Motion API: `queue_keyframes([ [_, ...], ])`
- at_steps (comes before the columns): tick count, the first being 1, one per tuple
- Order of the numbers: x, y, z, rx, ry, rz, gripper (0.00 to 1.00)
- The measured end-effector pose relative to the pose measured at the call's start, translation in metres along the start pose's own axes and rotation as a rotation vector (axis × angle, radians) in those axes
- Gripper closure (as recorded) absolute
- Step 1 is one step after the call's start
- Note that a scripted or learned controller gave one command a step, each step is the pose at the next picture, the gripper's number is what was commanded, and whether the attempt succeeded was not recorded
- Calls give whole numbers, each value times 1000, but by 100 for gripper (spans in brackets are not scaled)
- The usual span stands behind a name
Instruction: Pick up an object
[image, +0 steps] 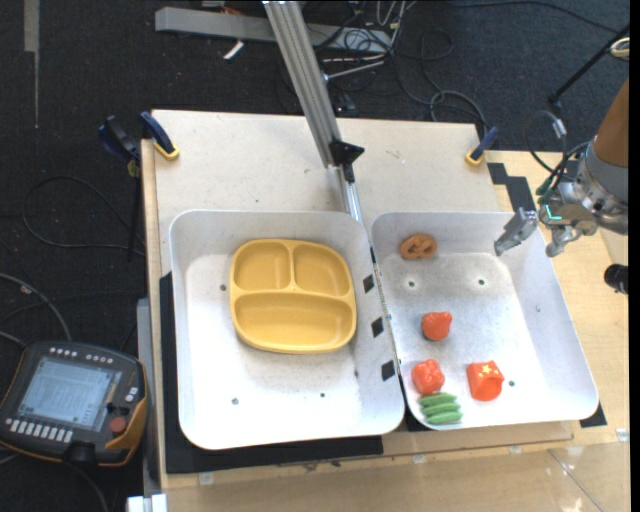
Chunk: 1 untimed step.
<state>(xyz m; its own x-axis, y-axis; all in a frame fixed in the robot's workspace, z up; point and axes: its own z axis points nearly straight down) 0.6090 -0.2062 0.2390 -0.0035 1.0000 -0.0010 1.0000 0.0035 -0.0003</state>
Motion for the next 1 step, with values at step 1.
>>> queue_keyframes([
  [1,2,-5,64,6,2,3,0],
])
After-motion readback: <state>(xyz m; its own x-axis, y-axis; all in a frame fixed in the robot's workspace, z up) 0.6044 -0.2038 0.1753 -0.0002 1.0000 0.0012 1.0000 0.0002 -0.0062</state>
